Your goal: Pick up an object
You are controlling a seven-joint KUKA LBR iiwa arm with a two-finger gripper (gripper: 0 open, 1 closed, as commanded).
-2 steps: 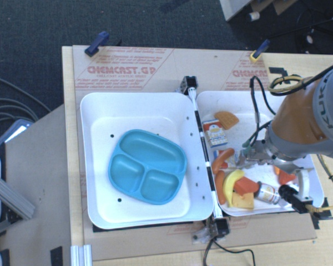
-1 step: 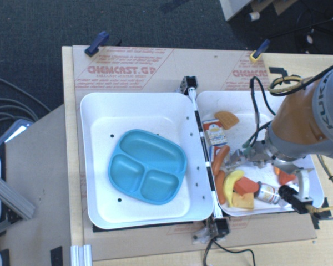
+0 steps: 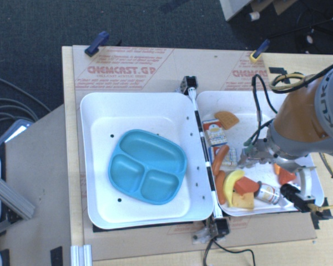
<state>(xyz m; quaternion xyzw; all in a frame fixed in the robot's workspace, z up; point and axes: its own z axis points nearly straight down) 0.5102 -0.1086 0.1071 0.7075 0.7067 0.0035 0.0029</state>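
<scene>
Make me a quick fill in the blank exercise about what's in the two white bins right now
1. The blue divided plate lies in the ____ bin.
2. That plate has ____ compartments.
3. The arm reaches over the ____ bin, where the banana lies.
4. The band above the arm's wrist is ____.

Missing words: left; three; right; orange

Left bin — a divided tray lies in its middle. Right bin, touching the left one along a shared edge — a carton near that edge; a bread-shaped piece just behind and right of it; a carrot in front of the carton; a banana, a block and a small can at the front
</scene>
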